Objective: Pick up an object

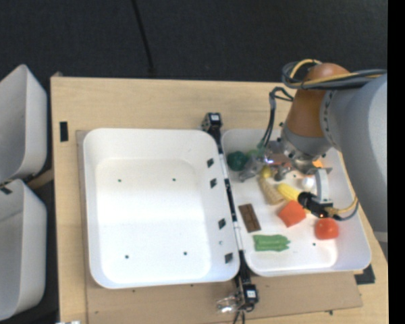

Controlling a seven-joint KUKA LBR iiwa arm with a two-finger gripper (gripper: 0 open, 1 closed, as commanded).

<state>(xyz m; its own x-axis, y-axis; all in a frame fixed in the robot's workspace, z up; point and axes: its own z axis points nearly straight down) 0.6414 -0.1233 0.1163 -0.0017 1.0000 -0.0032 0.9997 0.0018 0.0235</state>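
The right bin (351,248) holds several small objects. A dark green round piece (237,159) lies at its far left, and a cream piece (271,192) rests beside a yellow one (289,193) in the middle. Nearer the front are an orange cube (291,214), a red ball (327,229), a green flat piece (271,242) and a brown bar (249,217). My gripper (275,166) reaches down into the far part of this bin, just above the cream piece and to the right of the dark green one. The wrist hides what lies under it.
The left bin (91,181) sits beside the right one on the wooden bench (67,106). Black clips (211,121) mark the seam between the bins. White bulky shapes (10,127) stand off the bench at the left. The grey arm (358,120) covers the bench's right side.
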